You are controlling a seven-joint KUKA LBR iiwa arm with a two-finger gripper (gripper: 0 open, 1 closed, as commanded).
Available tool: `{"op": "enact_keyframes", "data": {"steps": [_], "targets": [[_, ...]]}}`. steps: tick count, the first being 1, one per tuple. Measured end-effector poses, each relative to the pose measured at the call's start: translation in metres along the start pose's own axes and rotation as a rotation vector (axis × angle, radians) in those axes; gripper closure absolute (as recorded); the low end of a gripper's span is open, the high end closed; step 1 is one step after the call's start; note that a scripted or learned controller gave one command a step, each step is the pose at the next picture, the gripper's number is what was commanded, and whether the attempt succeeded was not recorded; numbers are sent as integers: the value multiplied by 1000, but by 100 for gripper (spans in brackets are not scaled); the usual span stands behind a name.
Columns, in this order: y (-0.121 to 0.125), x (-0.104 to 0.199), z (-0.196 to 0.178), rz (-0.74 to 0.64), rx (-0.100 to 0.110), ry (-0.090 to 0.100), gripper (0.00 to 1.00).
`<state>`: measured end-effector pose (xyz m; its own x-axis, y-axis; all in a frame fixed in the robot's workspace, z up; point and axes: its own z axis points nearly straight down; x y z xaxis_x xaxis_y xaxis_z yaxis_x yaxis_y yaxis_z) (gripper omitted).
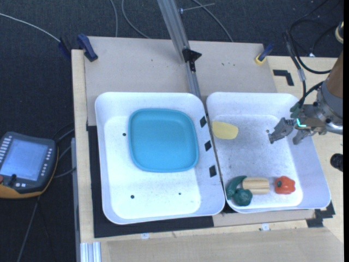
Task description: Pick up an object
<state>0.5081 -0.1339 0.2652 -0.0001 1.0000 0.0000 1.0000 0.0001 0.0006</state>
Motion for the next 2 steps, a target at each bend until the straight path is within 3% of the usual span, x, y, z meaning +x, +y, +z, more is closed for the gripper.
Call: {"op": "enact_keyframes", "data": {"steps": [1, 2], "targets": [[0, 0, 0, 0, 0, 0, 0], [0, 0, 62, 0, 5, 1, 0]]}}
